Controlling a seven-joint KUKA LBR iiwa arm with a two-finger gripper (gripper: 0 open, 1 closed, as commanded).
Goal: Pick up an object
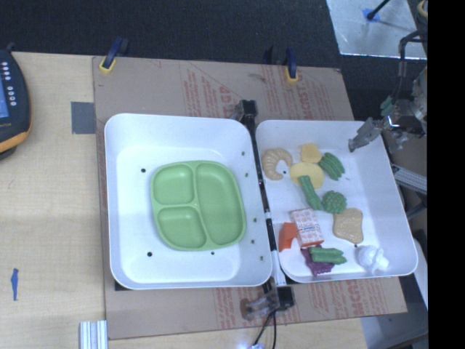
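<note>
The right bin point(385, 195) holds several toy foods: a tan shrimp point(276, 163), two yellow pieces point(307, 170), a leafy green point(332, 165), a green bean point(310, 192), broccoli point(334, 202), a tan cracker point(349, 225), a red-and-white box point(307, 227), an orange piece point(288, 235), a green pod point(327, 254) on a purple piece, and a white lump point(370, 257). My gripper point(365, 132) hangs over the bin's upper right rim, up and right of the leafy green, touching no food.
The left bin point(123, 195) holds a green divided plate point(197, 205). Both bins rest on a cardboard sheet point(182, 86) held by blue and yellow clamps. A handheld pendant point(11, 100) lies at the far left of the bench.
</note>
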